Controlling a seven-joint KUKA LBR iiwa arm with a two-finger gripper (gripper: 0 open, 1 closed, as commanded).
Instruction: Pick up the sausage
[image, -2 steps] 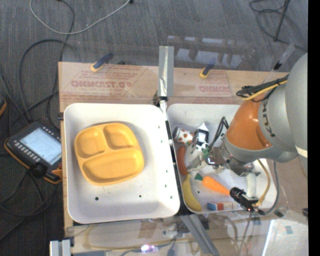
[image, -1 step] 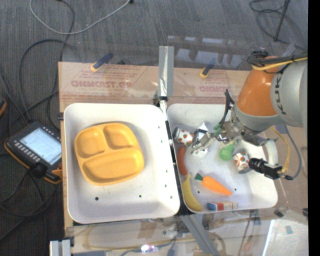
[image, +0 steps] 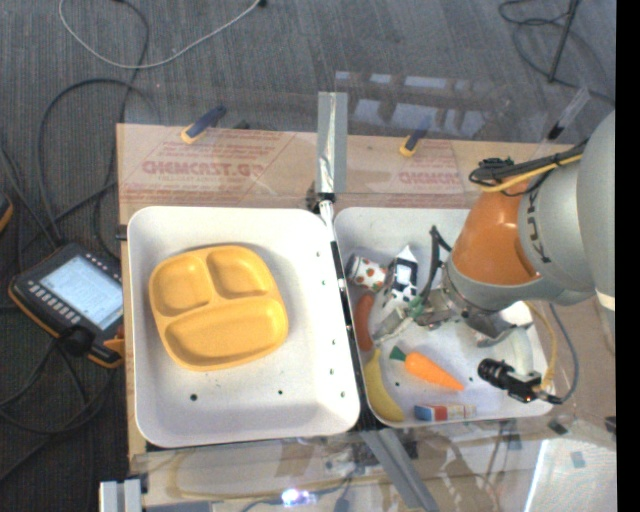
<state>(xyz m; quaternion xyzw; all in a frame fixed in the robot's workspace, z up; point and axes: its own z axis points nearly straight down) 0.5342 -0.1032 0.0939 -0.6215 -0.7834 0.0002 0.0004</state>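
The sausage (image: 365, 320) lies in the right bin (image: 440, 222), hard against its left wall, a reddish-brown length running along the wall, just to the left of the pincer (image: 402, 312) and slightly below its tips. The pincer hangs low over the bin's left half, its thin metal fingers (image: 392, 318) spread apart with nothing between them, so it is released and holds nothing. The likely trouble is the wall: with the sausage pressed so close to it, one finger may have no gap to drop into and could land on the rim or on top of the sausage and push it rather than straddle it. Crowding adds to the risk. A carrot (image: 433, 371) lies just below and to the right of the pincer, a banana (image: 378, 392) below it along the same wall, a spotted cup (image: 366, 270) above and to the left, and a small black-and-white figure (image: 404, 274) right above the tips. A closing stroke slightly off line could catch one of these instead. The yellow tray (image: 218, 305) sits far to the left, in the other bin (image: 180, 400), well apart from the work.
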